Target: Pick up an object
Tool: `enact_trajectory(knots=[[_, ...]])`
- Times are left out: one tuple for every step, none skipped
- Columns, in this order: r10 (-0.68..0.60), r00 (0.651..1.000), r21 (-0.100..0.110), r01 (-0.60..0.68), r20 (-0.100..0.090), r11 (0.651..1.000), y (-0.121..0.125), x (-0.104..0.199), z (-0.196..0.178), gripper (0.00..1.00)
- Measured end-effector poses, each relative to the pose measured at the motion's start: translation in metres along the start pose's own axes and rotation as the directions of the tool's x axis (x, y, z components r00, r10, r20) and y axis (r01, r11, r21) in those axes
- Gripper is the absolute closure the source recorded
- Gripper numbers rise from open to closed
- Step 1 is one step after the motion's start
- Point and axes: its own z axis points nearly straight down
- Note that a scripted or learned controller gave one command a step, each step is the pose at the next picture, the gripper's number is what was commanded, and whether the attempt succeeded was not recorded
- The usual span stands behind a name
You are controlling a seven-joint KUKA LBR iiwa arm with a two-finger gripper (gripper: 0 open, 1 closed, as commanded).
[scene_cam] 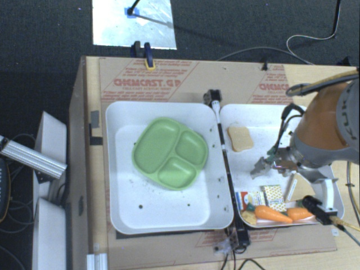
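**Gripper low over the right bin**

The gripper (pixel 264 166) hangs over the right bin (pixel 256 116), its fingers spread wide with nothing between them. The carrot (pixel 272 213) lies at its five o'clock, against the bin's near wall. The bread slice (pixel 241 138) sits at its eleven o'clock, apart

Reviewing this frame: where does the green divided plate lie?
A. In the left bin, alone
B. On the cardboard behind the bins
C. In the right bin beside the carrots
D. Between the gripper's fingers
A: the green divided plate rests flat on the floor of the left bin, while the carrots sit in the right bin.
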Motion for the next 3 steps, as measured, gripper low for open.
enact_trajectory(knots=[[0.000, 1.000, -0.015, 0.000, 0.004, 1.000, -0.013, -0.100, 0.053, 0.00], [0.001, 1.000, -0.023, -0.001, 0.011, 1.000, -0.012, -0.053, 0.052, 0.00], [-0.001, 1.000, -0.022, 0.001, 0.008, 1.000, -0.012, 0.011, 0.054, 0.00]])
